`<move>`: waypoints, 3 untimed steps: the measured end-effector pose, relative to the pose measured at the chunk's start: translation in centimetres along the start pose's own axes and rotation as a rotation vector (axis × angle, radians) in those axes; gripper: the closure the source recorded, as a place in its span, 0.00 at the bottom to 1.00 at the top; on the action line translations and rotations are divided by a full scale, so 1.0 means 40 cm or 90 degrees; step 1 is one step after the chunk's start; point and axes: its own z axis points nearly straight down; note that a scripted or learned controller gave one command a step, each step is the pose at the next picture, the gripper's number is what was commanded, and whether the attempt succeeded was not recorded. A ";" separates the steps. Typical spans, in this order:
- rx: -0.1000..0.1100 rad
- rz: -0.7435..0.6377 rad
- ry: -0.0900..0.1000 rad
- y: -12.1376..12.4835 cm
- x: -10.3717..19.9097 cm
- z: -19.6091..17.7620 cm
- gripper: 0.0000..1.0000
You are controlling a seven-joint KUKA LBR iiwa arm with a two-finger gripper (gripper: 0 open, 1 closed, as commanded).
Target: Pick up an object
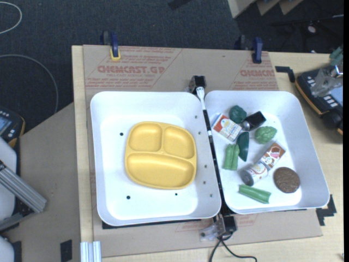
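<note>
The gripper's state could not be told from the camera view. The 2 white bins sat side by side on the bench; the left bin [103, 146] held a yellow tray [161, 154], smooth moulded plastic with 3 compartments and rounded corners. The right bin [305, 124] held the candidates, clustered near its centre. Judged best for a pick was the brown disc [286, 179], flat, round and matte, lying just beside a small can [263, 164] that lay on its side with a printed label. A green stick [254, 193] lay apart near the front wall and was judged an easy target, given a grasp across its narrow width. The white carton [226, 127], black block [254, 119] and green pieces crowded together; a descent there risked striking neighbours.
</note>
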 end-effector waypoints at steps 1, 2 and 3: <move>-0.002 -0.001 -0.001 0.003 -0.001 -0.026 1.00; -0.005 -0.001 -0.003 0.006 -0.002 -0.053 1.00; -0.008 -0.002 -0.005 0.009 -0.003 -0.080 1.00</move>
